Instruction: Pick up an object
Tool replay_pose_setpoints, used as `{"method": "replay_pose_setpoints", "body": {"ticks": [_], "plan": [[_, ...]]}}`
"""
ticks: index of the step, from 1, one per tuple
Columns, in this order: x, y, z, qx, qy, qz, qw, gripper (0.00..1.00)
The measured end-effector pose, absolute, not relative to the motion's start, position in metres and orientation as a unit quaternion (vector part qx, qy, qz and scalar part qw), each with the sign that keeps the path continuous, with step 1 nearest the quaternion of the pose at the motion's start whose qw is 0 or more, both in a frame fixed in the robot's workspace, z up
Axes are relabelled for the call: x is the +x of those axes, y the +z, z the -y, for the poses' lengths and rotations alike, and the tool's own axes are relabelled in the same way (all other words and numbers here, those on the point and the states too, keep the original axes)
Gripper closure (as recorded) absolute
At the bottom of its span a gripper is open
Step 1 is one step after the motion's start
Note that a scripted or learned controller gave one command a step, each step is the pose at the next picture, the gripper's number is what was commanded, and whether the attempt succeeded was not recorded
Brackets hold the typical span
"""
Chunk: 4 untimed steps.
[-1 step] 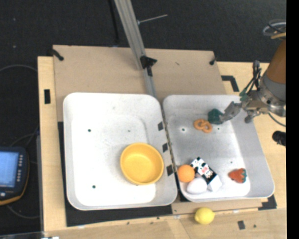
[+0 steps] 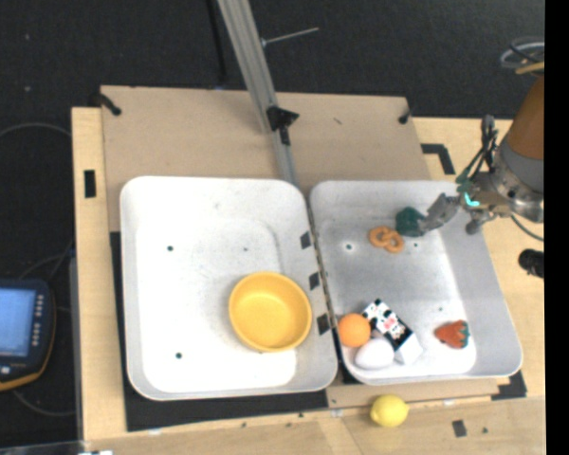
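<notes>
Hand (image 2: 452, 208) over right bin's (image 2: 474, 282) far edge | finger state: cannot tell | teal object (image 2: 411, 220) just left of hand | pretzel (image 2: 388, 240) beyond it | strawberry (image 2: 451, 334) nearer the camera

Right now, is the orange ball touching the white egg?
Touching: the camera view shows the orange ball pressed against the white egg, no gap between them.

Dark floor (image 2: 76, 27); tan wooden bench (image 2: 190, 131); slanted metal pole (image 2: 251, 55).
</notes>
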<state>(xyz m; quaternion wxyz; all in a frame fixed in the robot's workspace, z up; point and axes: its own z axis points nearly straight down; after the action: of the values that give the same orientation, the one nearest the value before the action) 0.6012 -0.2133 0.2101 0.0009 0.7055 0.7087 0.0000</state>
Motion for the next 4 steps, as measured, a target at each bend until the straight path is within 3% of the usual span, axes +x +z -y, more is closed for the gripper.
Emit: {"method": "replay_pose_setpoints", "body": {"ticks": [2, 3, 4], "plan": [[0.592, 0.122, 0.210, 0.708, -0.0021, -0.707, 0.000, 0.00], [0.592, 0.100, 0.212, 0.708, -0.0020, -0.706, 0.001, 0.00], [0.593, 0.113, 0.212, 0.709, 0.0002, -0.706, 0.003, 1.00]]}}
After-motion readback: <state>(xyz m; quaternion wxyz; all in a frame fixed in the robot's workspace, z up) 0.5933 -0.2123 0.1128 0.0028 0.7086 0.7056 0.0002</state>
